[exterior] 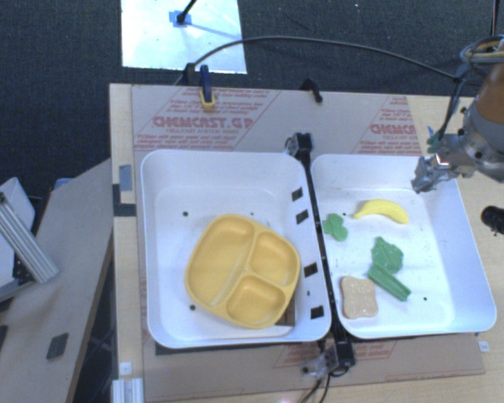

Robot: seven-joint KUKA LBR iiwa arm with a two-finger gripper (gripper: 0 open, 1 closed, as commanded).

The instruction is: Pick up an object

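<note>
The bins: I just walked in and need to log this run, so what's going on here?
A robot arm reaches in from the right, its gripper over the back edge of the right bin. That bin holds a banana, two green broccoli pieces and, and a slice of bread. The left bin holds a yellow divided plate.

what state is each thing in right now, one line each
gripper: above the right bin's far rim, nothing seen between its fingers
banana: lying flat in the right bin, untouched
small green piece: lying near the divider
broccoli: lying on its side
toast slice: lying flat
yellow divided tray: face up in the left bin, compartments bare
</note>
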